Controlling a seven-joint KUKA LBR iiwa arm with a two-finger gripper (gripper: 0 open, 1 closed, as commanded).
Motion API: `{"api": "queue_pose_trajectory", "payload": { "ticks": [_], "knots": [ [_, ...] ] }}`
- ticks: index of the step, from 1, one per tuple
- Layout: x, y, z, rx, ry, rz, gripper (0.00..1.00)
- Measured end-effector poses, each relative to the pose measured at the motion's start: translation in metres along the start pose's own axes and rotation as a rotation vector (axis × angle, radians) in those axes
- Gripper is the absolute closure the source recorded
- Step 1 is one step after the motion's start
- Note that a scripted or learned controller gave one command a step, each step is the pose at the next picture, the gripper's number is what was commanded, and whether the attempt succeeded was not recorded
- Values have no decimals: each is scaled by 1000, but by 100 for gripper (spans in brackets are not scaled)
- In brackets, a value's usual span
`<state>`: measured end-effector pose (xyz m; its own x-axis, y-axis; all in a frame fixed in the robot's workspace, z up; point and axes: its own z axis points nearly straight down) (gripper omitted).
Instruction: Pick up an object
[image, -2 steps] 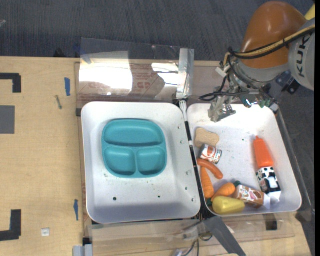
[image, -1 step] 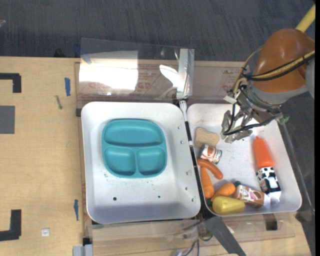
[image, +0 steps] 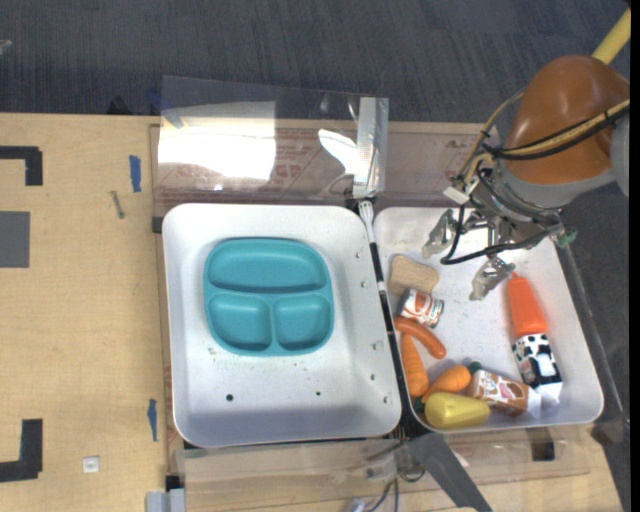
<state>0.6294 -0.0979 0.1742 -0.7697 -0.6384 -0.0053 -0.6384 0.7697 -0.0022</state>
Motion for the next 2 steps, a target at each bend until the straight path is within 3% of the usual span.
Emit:
{"api": "queue_pose_trajectory", "payload": {
  "ticks": [1,2],
  "knots": [
    [41,36,62,13,-11,-97,0],
    [57,36,85,4,-4,-138,0]
  ]
}}
